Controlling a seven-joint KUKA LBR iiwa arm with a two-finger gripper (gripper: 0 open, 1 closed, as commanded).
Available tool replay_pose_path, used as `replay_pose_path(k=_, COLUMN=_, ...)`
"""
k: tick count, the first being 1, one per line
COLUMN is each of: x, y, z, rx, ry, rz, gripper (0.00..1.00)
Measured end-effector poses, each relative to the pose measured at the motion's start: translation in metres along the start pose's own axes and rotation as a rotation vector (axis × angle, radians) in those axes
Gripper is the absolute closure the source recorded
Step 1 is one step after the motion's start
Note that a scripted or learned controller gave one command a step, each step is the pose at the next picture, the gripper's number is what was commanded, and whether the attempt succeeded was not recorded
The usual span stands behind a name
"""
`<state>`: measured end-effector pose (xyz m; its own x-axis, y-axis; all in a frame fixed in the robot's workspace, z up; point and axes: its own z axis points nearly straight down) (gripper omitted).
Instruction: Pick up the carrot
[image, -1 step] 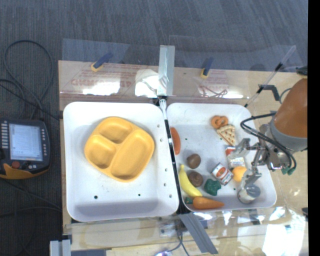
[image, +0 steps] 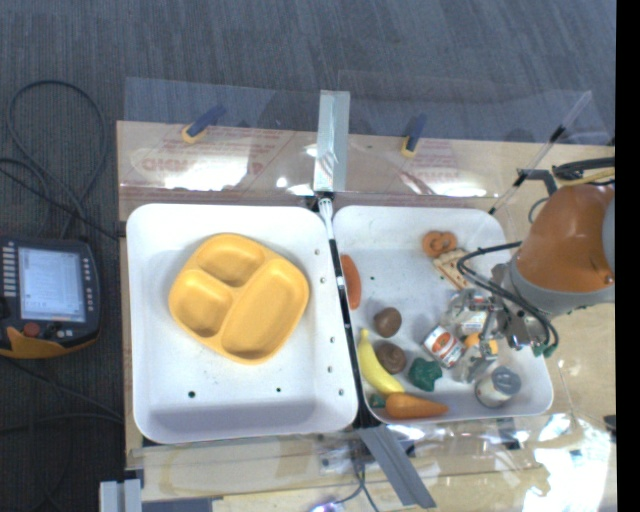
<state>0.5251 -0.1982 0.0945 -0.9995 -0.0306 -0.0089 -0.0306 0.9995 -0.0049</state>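
Looking down from above at a desk (image: 200, 165) with two white bins side by side.

In the left bin (image: 160, 395): a yellow plate (image: 238, 296) with three parts, a bit tilted.

In the right bin (image: 400, 240): lots of small things. At the bottom edge, near the front wall, the carrot (image: 412, 406). Lying flat on its side, long way going left to right, fat end on the left, thin tip pointing right. Touching the low end of a yellow banana (image: 373, 366), and just under a green thing (image: 425, 374). Two brown round things (image: 389, 340) above the banana. A red-orange stick shape (image: 350, 280) by the wall between the bins. A small brown ring-like thing (image: 437, 242) near the top.

Coming in from the right: the grey arm with its orange band (image: 562, 250). The claw (image: 478, 340) low in the bin, among wires and shiny bits, to the upper right of the carrot and apart from it. Open or closed: cannot tell.

Off to the left, on the dark floor, a hand screen (image: 48, 290) with cables.
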Motion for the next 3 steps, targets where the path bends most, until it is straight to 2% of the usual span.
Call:
replay_pose_path(k=1, x=0.014, y=-0.013, z=0.002, rx=-0.014, ry=-0.011, rz=-0.257, gripper=0.0)
replay_pose_path(k=2, x=0.025, y=0.001, z=0.001, rx=0.007, ry=-0.015, rz=-0.368, gripper=0.0)
replay_pose_path(k=3, x=0.023, y=0.002, z=-0.011, rx=0.009, ry=-0.015, rz=-0.369, gripper=1.0)
